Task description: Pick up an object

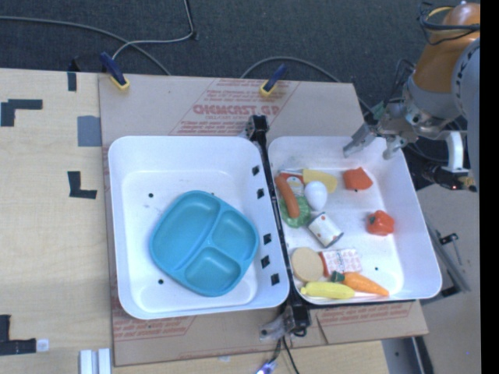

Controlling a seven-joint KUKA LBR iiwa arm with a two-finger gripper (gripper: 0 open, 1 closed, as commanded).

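- White plastic bins sit side by side on my screen, and the gripper (375, 140) hangs over the far right corner of the right bin (417, 232), its two fingers spread apart with nothing between them.
- The nearest thing to it is an orange-red block (358, 179), lying just below the fingers in the picture and apart from them.
- Further down from the gripper, toward the near edge, I see a small red pepper (380, 223) on its own on the bin floor.
- Down and to the left of the gripper lies a cluster: a white egg (316, 194) touching a yellow piece (322, 179), a carrot-like stick (288, 196) beside a green leafy thing (299, 213), and a little white can (325, 228) on its side.
- Well away from the gripper, at the bin's near edge, are a round biscuit (307, 264), a red-and-white packet (341, 259), a carrot (363, 284) and a banana (328, 290) (these last two lie almost touching).
- Far to the gripper's left, the left bin (125, 209) holds a blue divided plate (204, 242), lying flat.
- The arm (444, 68), grey with its orange band, comes in from the right behind the gripper.
- Both bins rest on a cardboard sheet (226, 107), held by two blue and yellow clamps (115, 71) at its far edge.
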